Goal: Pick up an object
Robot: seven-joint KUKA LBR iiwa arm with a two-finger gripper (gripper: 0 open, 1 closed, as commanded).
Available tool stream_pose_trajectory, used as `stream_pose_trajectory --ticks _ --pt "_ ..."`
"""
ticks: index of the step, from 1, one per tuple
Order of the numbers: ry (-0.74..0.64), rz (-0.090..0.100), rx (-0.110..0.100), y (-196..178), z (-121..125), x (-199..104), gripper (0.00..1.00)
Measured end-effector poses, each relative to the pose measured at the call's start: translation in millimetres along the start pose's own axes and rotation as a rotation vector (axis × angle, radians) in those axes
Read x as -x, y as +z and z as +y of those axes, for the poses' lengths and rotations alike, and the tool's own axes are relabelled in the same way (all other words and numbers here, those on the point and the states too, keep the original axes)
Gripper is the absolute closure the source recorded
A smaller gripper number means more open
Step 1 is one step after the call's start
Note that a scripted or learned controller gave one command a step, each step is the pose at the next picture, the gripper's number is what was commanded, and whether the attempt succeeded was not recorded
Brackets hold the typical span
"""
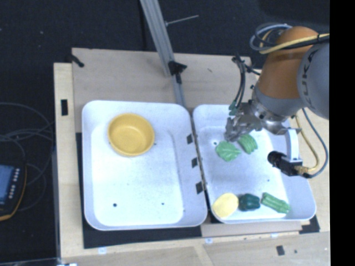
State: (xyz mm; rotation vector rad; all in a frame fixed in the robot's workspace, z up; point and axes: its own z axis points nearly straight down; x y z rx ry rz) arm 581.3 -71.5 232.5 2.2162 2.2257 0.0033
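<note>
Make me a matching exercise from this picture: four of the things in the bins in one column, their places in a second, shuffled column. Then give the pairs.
Things
1. yellow bowl
2. yellow round object
3. long green object
4. light green leafy object

Places
A. near-right corner of the right bin
B. upper part of the left bin
C. just below the gripper, in the right bin's upper half
D. near-left corner of the right bin, beside a dark green object

Pairs: 1-B, 2-D, 3-A, 4-C
</note>
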Motion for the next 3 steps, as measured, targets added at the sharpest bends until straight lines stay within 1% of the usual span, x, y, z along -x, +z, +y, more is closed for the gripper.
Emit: stream_pose_trajectory --ticks 1,2,3 --pt "0.001 0.0 -0.002 7.1 -1.6 -47.2 1.0" --pt "0.001 0.0 -0.002 13.2 -9.9 -101.3 1.0" --pt "0.0 0.0 -0.001 -2.3 -10.6 -154.2 1.0"
